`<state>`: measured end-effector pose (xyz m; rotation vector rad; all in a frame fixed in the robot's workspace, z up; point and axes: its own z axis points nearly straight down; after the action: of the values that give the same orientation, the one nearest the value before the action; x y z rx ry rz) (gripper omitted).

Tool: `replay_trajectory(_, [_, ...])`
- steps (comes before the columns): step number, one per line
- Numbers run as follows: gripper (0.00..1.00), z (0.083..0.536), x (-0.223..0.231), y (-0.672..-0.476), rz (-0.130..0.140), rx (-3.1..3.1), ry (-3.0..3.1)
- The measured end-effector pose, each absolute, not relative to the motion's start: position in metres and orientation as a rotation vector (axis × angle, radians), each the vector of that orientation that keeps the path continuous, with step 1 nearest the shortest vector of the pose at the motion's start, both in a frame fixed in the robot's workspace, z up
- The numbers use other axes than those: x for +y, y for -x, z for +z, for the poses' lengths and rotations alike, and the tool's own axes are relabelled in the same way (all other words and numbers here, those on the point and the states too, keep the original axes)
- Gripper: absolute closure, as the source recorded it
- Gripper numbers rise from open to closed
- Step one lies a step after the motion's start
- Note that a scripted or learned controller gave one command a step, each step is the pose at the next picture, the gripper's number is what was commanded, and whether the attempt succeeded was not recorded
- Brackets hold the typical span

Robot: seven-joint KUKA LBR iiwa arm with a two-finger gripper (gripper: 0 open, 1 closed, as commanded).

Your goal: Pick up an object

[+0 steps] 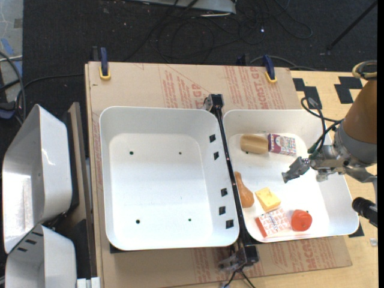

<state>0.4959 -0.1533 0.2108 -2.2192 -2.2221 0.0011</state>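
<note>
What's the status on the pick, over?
Gripper over right bin, nothing seen in it. Tomato, cheese, carton lie loose. Nothing blocking.

Pretty bright, even overhead light, only soft shadows. The white bins (162, 179) nearly blow out, with glare on the spare tubs at far left (33, 167). Floor at the far side goes dark. Slightly soft, grainy overall.

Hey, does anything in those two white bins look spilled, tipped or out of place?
Nothing stands out. The carrot rests against the right bin's left wall; nothing is spilled or broken, and the gripper hovers above.
</note>
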Motion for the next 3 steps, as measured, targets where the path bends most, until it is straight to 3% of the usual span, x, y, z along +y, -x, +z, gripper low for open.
replay_trajectory(1, [0.0, 0.091, -0.137, -0.554, 0.005, -2.223, 2.211])
replay_trajectory(2, [0.0, 0.093, -0.089, -0.618, -0.006, -2.233, 2.215])
replay_trajectory(3, [0.0, 0.093, -0.124, -0.645, -0.002, -2.222, 2.226])
